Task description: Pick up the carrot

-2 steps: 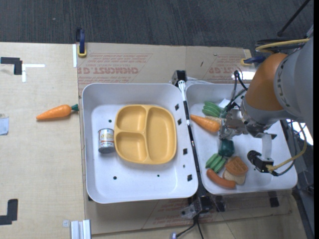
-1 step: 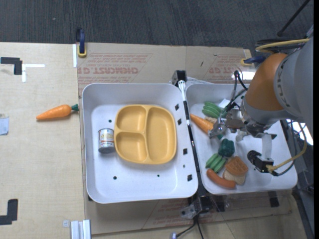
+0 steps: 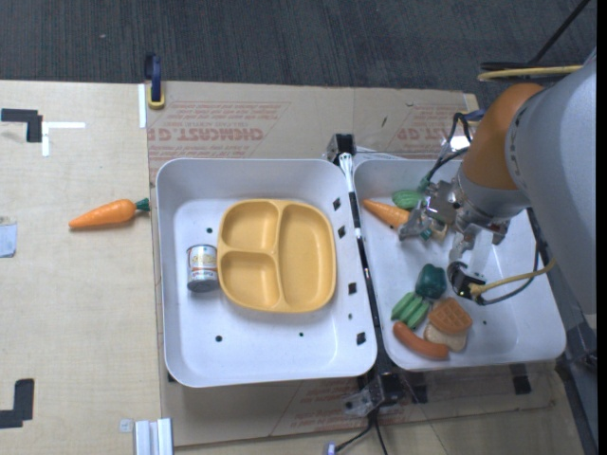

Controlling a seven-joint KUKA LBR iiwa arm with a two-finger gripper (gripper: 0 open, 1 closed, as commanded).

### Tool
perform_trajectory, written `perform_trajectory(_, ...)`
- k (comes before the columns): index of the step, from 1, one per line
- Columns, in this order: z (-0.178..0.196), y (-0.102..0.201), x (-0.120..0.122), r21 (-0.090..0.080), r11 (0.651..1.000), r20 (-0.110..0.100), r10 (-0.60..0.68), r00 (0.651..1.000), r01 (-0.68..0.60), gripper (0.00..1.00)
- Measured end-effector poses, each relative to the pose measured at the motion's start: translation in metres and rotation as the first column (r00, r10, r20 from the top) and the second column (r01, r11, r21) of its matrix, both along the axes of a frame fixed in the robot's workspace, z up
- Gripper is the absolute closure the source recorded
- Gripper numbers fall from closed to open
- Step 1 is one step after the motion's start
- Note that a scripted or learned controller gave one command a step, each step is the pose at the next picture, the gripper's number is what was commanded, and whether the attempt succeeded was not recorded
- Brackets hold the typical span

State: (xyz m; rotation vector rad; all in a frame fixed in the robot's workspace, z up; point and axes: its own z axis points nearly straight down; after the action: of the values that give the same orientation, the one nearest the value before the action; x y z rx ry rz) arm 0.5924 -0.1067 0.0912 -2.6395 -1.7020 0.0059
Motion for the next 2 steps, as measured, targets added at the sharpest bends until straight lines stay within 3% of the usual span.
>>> perform_trajectory(1,0.0,0.011,0.043,-0.006,0.843,-0.04,-0.538,0.842,0.539,0.0)
perform_trajectory(2,0.0,0.009,0.031,-0.004,0.596,-0.002,-0.803,0.596,0.803,0.0)
